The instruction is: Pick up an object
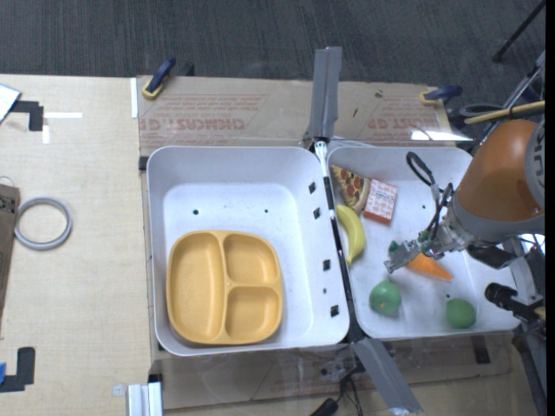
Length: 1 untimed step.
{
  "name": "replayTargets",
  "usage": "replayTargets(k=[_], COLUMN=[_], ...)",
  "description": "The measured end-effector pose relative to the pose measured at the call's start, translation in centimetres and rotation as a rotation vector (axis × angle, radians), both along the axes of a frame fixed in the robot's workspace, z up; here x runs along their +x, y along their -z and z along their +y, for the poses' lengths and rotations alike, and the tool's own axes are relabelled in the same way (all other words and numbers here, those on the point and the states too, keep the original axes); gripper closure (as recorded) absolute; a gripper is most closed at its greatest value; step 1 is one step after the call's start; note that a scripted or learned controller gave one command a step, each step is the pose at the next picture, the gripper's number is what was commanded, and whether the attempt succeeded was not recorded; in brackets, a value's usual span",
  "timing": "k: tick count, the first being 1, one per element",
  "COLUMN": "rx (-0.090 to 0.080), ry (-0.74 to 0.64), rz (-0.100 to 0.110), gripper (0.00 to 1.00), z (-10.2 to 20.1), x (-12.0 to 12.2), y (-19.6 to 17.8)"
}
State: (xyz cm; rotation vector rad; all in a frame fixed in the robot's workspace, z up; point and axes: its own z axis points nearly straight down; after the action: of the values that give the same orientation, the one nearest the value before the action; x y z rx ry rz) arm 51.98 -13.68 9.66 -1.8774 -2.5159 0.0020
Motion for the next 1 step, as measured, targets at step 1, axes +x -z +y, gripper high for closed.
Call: replayTargets(k=[1], rx=[0.0], ry=[0.003], rz=[-0.001], gripper=[1.0], z=[-0.08], x=[0.04], y=[-0.88])
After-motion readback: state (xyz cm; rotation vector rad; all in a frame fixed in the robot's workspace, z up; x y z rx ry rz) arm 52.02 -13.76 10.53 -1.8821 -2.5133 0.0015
